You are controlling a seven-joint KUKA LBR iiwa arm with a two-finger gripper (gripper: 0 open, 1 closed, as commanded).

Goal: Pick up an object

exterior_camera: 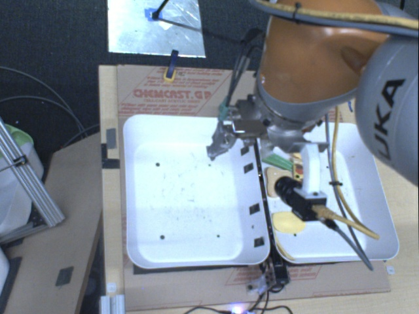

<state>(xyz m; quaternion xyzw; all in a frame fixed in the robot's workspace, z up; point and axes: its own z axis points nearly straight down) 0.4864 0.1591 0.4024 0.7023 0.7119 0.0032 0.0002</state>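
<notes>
The arm (386,103) is grey with black "UKA" lettering, an orange band (314,44), yellow and black cables, and a metal hand (219,146).

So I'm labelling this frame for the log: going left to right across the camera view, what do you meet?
Aluminium frame at the left edge → left white bin → the hand above that bin's right side → yellow object in the right bin → right white bin.
</notes>
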